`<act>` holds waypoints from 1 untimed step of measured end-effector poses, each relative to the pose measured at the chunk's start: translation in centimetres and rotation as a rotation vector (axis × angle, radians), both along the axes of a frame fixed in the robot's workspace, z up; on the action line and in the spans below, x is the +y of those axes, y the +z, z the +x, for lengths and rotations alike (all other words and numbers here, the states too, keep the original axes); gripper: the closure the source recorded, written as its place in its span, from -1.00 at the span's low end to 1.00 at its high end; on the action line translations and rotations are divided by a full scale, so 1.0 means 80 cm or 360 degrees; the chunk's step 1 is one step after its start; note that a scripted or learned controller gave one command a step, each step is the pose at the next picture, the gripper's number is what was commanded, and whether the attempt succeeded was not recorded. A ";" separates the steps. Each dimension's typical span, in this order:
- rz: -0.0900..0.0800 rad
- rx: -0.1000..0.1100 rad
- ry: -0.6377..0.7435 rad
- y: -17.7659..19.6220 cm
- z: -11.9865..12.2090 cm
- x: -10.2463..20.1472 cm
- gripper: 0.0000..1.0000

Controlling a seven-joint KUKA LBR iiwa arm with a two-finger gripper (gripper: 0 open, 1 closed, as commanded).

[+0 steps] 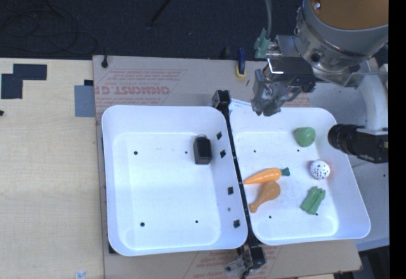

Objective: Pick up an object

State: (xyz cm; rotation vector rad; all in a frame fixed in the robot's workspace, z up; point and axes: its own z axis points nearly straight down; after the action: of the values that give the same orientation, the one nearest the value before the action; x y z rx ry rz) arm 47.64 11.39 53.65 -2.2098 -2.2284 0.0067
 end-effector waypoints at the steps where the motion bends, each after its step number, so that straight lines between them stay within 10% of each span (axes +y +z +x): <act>1: -0.0004 0.0005 -0.0018 -0.042 0.058 -0.052 1.00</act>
State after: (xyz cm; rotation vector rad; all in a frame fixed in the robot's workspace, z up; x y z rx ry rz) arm 52.25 7.24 50.32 -2.2217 -2.2158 0.0125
